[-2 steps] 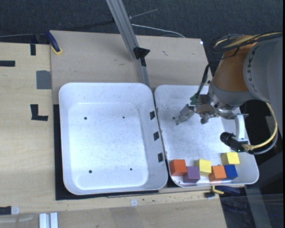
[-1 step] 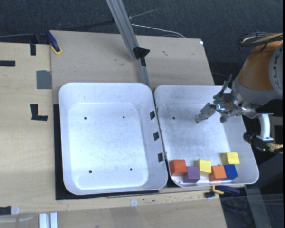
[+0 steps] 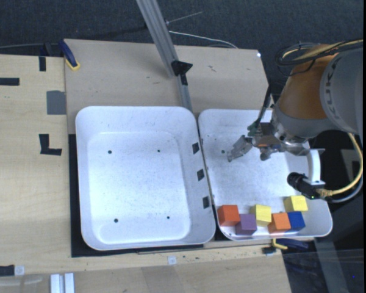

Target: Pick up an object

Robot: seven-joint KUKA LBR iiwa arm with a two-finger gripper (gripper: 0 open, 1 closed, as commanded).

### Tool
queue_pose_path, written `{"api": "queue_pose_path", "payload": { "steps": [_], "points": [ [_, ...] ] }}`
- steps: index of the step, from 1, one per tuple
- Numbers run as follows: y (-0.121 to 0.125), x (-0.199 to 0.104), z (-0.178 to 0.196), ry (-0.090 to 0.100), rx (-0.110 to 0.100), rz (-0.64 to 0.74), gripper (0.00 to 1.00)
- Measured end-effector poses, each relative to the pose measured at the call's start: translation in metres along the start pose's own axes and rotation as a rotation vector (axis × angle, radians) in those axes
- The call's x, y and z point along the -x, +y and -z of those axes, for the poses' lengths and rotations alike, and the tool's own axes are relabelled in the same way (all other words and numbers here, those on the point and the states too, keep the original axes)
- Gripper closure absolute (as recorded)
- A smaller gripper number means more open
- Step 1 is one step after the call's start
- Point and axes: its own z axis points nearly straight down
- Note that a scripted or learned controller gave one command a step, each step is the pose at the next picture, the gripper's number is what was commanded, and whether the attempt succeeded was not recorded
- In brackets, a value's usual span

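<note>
- Claw [image 3: 251,148]: hovering over the right bin [image 3: 232,127], fingers spread apart, gripping nothing.
- Blocks: orange block [image 3: 229,214] and neighbours sitting along the bin's near edge, well apart, toward the viewer.

The gripper [image 3: 251,149] hangs with fingers spread over the right bin [image 3: 232,124], nothing between them; orange, purple, yellow and blue blocks [image 3: 263,218] cluster along that bin's near edge, well apart from it

I am looking at glossy white plastic bins [image 3: 140,118], speckled dark, resting on matt pale wood bench [image 3: 24,163]; the blocks [image 3: 262,215] are looking smooth, matt.
</note>
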Motion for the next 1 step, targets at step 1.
{"api": "queue_pose_path", "payload": {
  "steps": [1],
  "points": [
    [-0.0237, -0.0696, 0.0108, 0.001, 0.001, 0.0, 0.0]
  ]
}}
